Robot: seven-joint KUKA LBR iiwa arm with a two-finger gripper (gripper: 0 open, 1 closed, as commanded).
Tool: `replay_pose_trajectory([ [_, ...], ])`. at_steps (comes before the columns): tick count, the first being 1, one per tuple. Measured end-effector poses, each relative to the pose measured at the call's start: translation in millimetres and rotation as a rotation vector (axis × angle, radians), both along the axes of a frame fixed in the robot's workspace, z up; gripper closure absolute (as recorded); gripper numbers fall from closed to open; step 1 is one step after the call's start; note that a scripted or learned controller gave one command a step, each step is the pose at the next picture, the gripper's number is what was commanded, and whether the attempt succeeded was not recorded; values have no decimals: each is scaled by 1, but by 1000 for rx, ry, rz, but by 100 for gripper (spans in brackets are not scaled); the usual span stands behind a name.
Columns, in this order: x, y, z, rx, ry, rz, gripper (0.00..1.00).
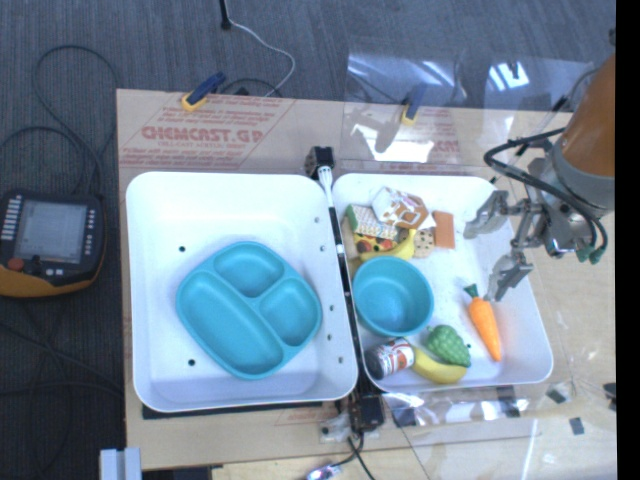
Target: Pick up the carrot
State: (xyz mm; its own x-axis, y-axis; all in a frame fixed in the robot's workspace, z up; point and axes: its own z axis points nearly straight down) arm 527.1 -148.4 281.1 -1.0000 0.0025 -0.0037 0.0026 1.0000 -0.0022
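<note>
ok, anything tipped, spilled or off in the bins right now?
One thing: a small can lies on its side by the blue bowl in the right bin. The carrot lies flat and looks intact, with the open gripper over it. The divided plate sits skewed in the left bin.

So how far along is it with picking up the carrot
Nothing looks finished yet. The carrot lies on the floor of the right bin, near its right wall. The hand hangs open above the bin, just up from the carrot's leafy end, holding nothing. Lowering, closing and lifting are all left.
</note>
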Motion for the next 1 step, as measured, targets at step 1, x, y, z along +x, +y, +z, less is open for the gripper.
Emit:
replay_pose_trajectory([
  [1, -2, -25, -147, 4, 10, 54, 0],
])
